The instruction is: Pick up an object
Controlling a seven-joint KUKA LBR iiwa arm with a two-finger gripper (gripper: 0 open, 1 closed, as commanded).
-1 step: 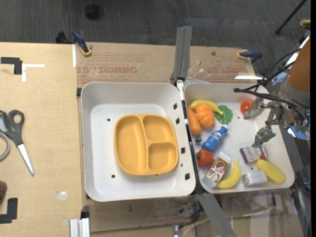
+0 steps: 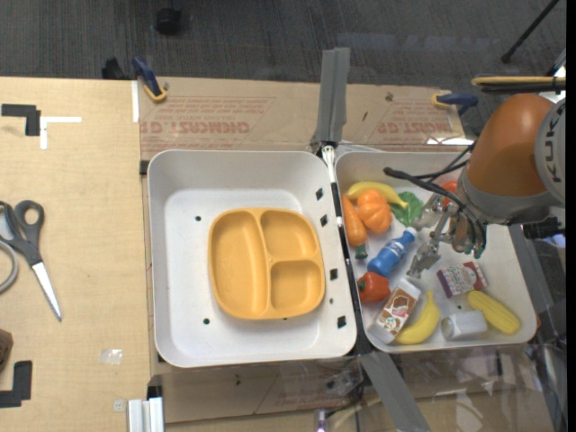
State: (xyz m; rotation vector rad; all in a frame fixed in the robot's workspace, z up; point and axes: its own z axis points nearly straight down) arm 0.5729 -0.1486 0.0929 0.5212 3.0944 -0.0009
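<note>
the arm hangs over the right bin (image 2: pixel 524 268), its gripper (image 2: pixel 438 239) low in the middle of the clutter, so my guess is it's at the reaching step, nothing lifted yet. i can't tell from here whether the fingers are spread or closed; the metal parts blur into the things under them, and i see nothing clearly caught between them.

the things it could take all lie in that bin. just beside the gripper, toward the bin's left wall, is a blue bottle (image 2: pixel 391 254) lying tilted. near the far left corner sit a small orange pumpkin (image 2: pixel 373 210), a banana (image 2: pixel 374 190) behind it and something green (image 2: pixel 409 207) next to those. along the near edge are a red pepper (image 2: pixel 373 286), a little carton (image 2: pixel 397 310), a second banana (image 2: pixel 421 320), a white cup on its side (image 2: pixel 464 323) and a yellow corn cob (image 2: pixel 494 311), with a purple packet (image 2: pixel 456 280) just under the wrist.

the next move, i'd say, calls for settling on one piece, probably the bottle, and closing squarely on it. trouble is how tightly things crowd each other; neighbours may get nudged or pinched along.

the left bin (image 2: pixel 171 259) holds a yellow divided tray (image 2: pixel 266 262), well apart from the work. scissors (image 2: pixel 32 252) lie near the bench's left edge.
</note>
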